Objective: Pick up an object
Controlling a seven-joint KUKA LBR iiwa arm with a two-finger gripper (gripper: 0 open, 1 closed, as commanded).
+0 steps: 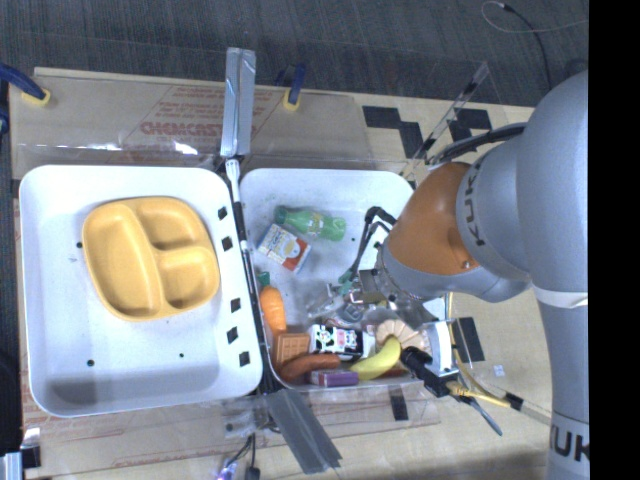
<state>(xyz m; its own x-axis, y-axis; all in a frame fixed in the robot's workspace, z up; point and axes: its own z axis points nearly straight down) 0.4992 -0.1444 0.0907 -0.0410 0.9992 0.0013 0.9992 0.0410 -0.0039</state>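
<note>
The end effector (350, 293) is low inside the right bin (330, 180), hanging from the grey arm (520, 228) under its orange band (435, 228). Its tips are lost among wrist hardware and clutter, so whether it is spread or closed cannot be told, and nothing can be seen gripped in it.

The candidates for picking lie close around it. Just below it sits a black-and-white carton (335, 340), with a banana (378, 360) and a purple piece (335, 377) beyond that against the near wall. To its left lie an orange carrot (272, 308) and a small white-and-red packet (284, 247); up and left rests a green bottle (312, 224), lying on its side. Everything is heaped toward the lower corner, probably because loose items settle against the walls, which would crowd any grasp there.

Far left, the left bin (50, 268) holds a yellow divided tray (150, 256), well apart from the working area.
</note>
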